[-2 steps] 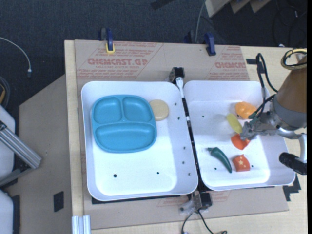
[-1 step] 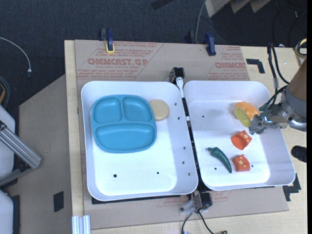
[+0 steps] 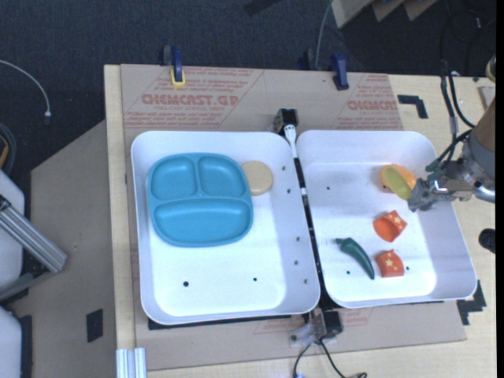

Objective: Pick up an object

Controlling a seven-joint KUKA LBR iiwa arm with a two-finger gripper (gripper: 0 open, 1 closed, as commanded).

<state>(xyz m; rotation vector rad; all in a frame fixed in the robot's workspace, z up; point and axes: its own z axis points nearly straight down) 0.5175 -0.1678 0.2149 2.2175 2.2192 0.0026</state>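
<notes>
The right bin (image 3: 346, 156) holds several small toy foods. A yellow-orange piece (image 3: 397, 179) lies at its upper right. Below it sit an orange-red chunk (image 3: 390, 226), a second red chunk (image 3: 390, 264) and a dark green pepper (image 3: 357, 256). My gripper (image 3: 421, 196) comes in over the bin's right wall, just right of the yellow-orange piece and above the orange-red chunk. It is small and dark here, and nothing shows between its tips.
The left bin (image 3: 220, 282) carries a blue divided plate (image 3: 201, 198) with a beige round disc (image 3: 257, 177) at its upper right corner. Blue clamps (image 3: 176, 61) hold the cardboard base at the back. Cables run along the right edge.
</notes>
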